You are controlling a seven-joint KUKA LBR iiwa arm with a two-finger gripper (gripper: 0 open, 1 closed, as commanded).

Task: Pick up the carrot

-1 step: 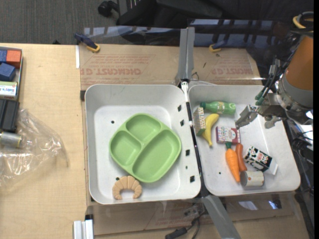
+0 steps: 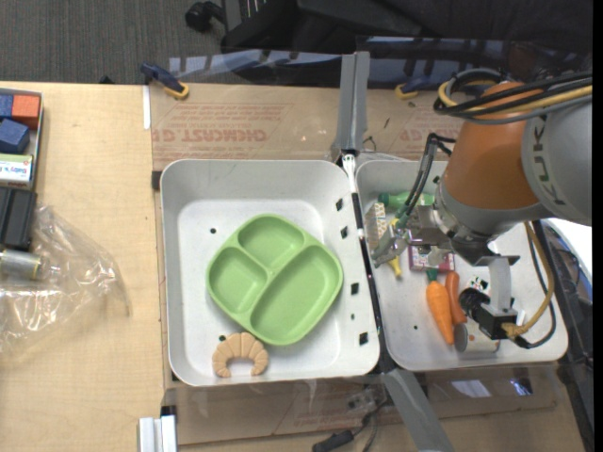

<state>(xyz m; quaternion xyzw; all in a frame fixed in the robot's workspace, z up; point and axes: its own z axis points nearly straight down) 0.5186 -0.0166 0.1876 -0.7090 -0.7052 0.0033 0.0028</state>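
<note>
The orange carrot (image 2: 439,312) lies in the right bin (image 2: 407,342), pointing toward its front edge, with a slim red item (image 2: 455,295) right beside it. My gripper (image 2: 390,244) hangs low over the left part of that bin, near the wall between the bins. It is up and to the left of the carrot and apart from it. The arm's orange band and grey wrist cover the middle and back of the bin.
A green item (image 2: 395,199) and a pink item (image 2: 423,258) also lie in the right bin. The left bin (image 2: 179,252) holds a green divided plate (image 2: 273,278) and a croissant (image 2: 239,354). A plastic bag (image 2: 57,271) and boxes (image 2: 17,130) sit on the wooden table to the left.
</note>
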